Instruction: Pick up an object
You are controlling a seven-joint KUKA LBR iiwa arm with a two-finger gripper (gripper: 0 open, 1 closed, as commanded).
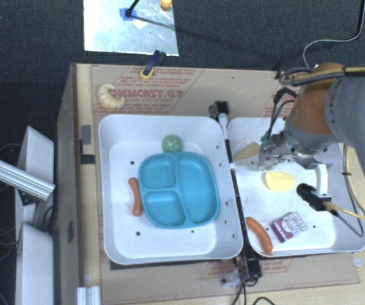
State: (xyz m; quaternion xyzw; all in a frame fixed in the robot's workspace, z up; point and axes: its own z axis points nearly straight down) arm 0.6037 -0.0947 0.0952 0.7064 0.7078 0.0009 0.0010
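Observation:
My gripper (pixel 266 160) hangs low over the upper left part of the right bin (pixel 344 237). A tan wedge-shaped piece (pixel 247 150) lies just to its left, close to the wall between the bins; whether they touch I cannot tell. A pale yellow lump (pixel 278 182) rests just below and to the right of the gripper. Nearer the front of that bin lie an orange sausage (pixel 259 234) and a maroon packet (pixel 288 226).
The left bin (pixel 116 234) holds a blue divided plate (pixel 178 189), a green ball (pixel 172 143) behind it and a second orange sausage (pixel 135 197) to its left. The grey arm (pixel 341 107) covers the right bin's back right corner.

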